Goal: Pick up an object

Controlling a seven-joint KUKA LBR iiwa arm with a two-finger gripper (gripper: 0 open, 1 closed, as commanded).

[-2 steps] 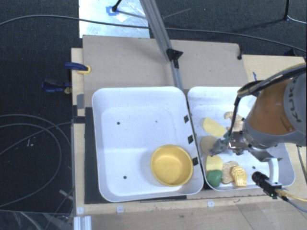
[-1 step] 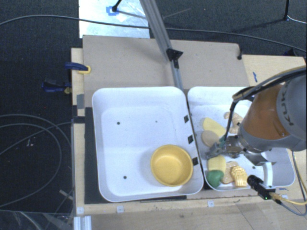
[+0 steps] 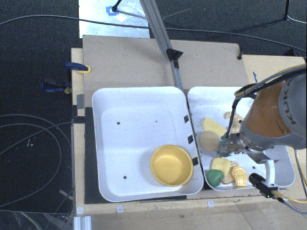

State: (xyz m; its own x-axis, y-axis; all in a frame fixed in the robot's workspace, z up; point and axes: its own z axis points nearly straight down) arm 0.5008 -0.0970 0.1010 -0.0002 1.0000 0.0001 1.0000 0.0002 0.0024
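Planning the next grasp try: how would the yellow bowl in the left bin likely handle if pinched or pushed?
The yellow bowl looks rigid and probably light. Its thin upright rim should suit a pinch. Sitting upright by the left bin wall, it would likely slide, not tip.

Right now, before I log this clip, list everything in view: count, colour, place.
Bins: two, white, side by side on the bench.
Bowl: one, yellow, left bin, near corner by the divide.
Yellow pieces: two, pale yellow, right bin.
Round piece: one, tan, right bin, by the divide.
Green piece: one, green, right bin's near edge.
Ridged piece: one, yellow-orange, beside the green one.
Clamps: two, blue, bench's left edge.
Arm: one, grey and orange, over the right bin.
Hand: one, dark, low among the right bin's pieces.
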